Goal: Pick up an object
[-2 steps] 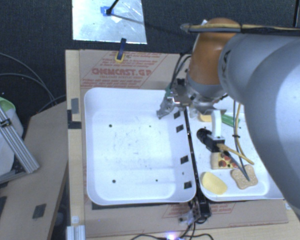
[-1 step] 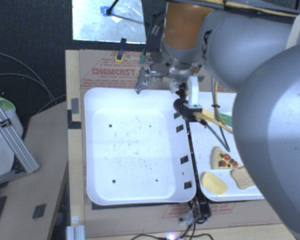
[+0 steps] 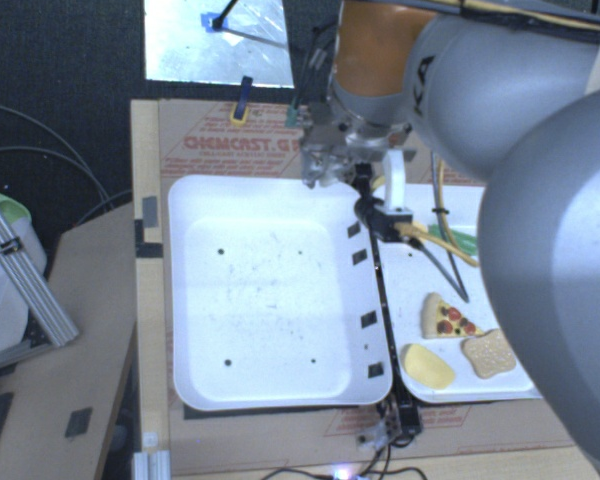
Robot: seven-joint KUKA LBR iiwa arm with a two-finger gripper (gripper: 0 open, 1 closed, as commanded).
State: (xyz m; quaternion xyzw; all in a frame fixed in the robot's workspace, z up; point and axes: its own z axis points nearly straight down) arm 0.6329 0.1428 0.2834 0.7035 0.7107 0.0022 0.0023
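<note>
Grey and orange, the arm (image 3: pixel 460 78) reaches in over the far edge of the two white bins. Its tool (image 3: pixel 325 168) hangs above the left bin's (image 3: pixel 260 298) far right corner; whether it grips anything I cannot tell. Toy food lies in the right bin (image 3: pixel 480 393): a pizza slice (image 3: pixel 446 318), a cracker (image 3: pixel 488 354), a yellow piece (image 3: pixel 428 366) and a green item (image 3: pixel 458 240).

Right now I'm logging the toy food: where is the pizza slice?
The pizza slice lies in the right bin, near its front, just above the yellow piece and left of the cracker.
</note>
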